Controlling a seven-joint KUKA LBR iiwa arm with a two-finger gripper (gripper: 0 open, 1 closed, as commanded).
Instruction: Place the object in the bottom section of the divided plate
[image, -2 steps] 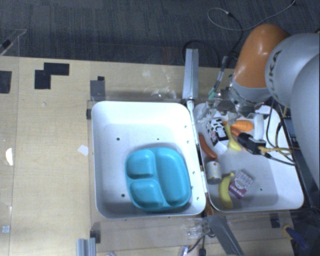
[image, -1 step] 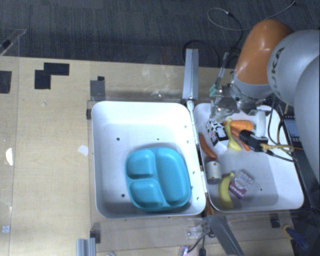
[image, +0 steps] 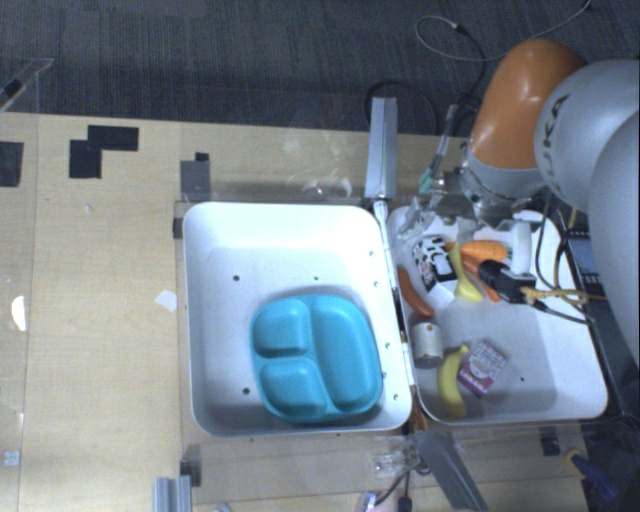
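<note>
Blue and three-sectioned, the plate (image: 316, 357) lies in the left bin (image: 215, 300), toward its near right corner, with nothing on it. Grey with an orange band, the arm (image: 560, 110) reaches down over the far end of the right bin (image: 570, 390). The gripper (image: 478, 215) is sunk among the clutter there and hidden by the wrist, so whether it has closed on anything cannot be told. Beneath it sit a black-and-white item (image: 432, 262), a yellow piece (image: 466, 285) and an orange piece (image: 488, 250). Nearer the front of that bin lie a hot dog (image: 413, 295) by the left wall, a small can (image: 427, 343), a banana (image: 452, 380) and a pink packet (image: 483, 367) just beside the banana.
</note>
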